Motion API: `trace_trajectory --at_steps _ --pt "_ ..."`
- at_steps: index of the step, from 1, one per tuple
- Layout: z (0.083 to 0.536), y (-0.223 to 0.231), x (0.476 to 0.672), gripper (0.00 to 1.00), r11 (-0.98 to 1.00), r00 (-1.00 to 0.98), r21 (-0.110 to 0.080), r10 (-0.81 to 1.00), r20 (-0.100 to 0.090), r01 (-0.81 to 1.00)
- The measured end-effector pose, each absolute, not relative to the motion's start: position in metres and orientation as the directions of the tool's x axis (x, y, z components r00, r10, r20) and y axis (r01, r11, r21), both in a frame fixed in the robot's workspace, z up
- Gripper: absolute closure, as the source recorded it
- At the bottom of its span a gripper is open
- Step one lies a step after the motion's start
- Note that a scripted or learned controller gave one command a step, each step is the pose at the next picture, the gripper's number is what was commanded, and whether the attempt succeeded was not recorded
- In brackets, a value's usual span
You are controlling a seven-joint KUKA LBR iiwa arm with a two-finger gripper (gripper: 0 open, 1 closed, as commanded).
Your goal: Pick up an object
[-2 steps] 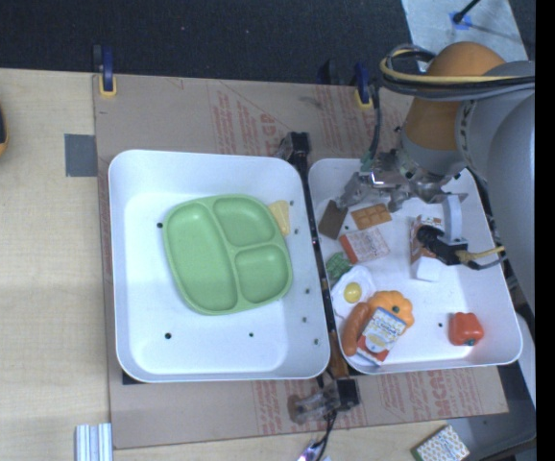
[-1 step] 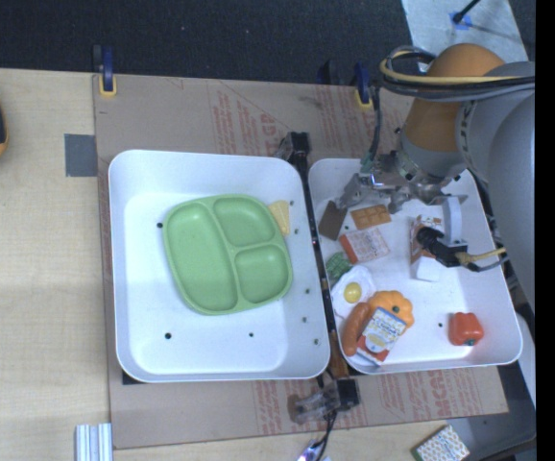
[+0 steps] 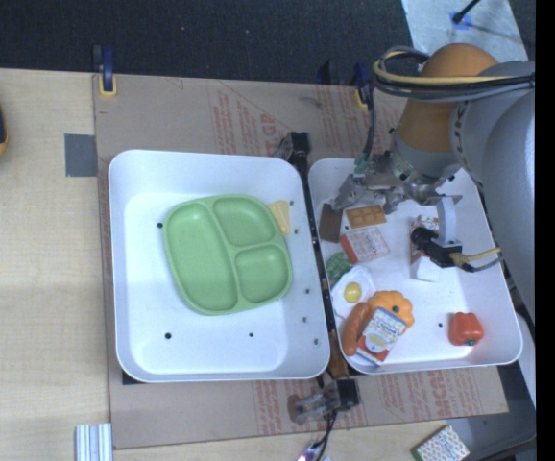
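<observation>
Bottom edge: black clamp (image 3: pixel 324 403) at the seam between the two bins, on the brown board.
Lower right bin: orange pouch (image 3: pixel 381 327) with a printed label, lying aslant; toy fried egg (image 3: pixel 352 291) touching its upper left end.
Right bin (image 3: pixel 422 344): holds every loose candidate; red piece (image 3: pixel 466 328) alone near the lower right corner, well apart from the rest.
Left bin (image 3: pixel 143 305): green divided plate (image 3: pixel 228 253) flat in the middle; small yellow piece (image 3: pixel 279 216) just beside its upper right rim.
Gripper (image 3: pixel 369 190): low over the upper left of the right bin, arm coming in from the upper right of the frame.
Grip state: not readable from this angle; nothing seen held.
Likely target: printed packet (image 3: pixel 365 241), just below the gripper, flat on the bin floor; brown piece (image 3: pixel 329 223) close on its left.
Step (judged): approach and descent; grasp not yet made.
Next move (judged): needs centring over the packet, a descent to the bin floor, then closing and a straight lift.
Caution: flat packet, little edge to catch; brown piece and bin wall crowd the left side.
</observation>
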State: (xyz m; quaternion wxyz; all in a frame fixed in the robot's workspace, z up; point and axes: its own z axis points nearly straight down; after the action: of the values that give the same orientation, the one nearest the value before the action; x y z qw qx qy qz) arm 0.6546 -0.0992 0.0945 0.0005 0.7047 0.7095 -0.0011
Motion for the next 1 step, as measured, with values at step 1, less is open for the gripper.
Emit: trace_trajectory --at_steps 1 --pt "0.0942 -0.1040 0.6577 0.00 0.005 -0.005 0.001 1.000 0.000 1.000"
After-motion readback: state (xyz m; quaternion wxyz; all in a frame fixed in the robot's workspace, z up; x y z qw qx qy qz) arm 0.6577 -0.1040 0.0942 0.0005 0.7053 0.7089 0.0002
